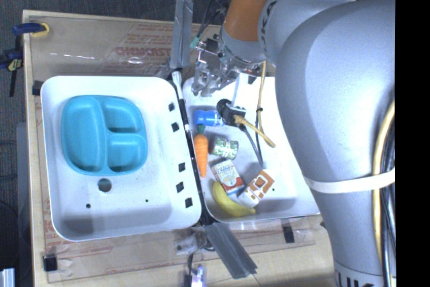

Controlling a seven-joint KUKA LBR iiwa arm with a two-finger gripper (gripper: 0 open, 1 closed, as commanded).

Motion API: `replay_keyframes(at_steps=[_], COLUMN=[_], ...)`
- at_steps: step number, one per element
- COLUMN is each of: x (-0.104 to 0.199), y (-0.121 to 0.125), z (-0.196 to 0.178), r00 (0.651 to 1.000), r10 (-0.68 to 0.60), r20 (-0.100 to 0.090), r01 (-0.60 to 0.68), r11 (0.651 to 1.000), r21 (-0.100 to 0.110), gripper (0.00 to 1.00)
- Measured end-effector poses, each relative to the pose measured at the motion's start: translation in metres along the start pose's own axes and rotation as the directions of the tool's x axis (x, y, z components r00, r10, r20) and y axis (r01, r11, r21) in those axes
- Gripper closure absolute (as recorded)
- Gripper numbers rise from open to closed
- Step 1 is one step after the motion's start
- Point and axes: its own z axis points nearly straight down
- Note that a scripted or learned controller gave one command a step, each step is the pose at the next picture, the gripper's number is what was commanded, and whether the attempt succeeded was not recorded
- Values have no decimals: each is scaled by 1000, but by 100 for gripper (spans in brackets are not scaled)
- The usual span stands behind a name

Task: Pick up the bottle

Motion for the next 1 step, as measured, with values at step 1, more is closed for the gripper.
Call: replay_keyframes(at_steps=[1], x=[26], y=[-26], z=[2], r00=[971], r10=[238], r20=[3], r01=[-238], r11=[971], r21=[6], gripper=[100])
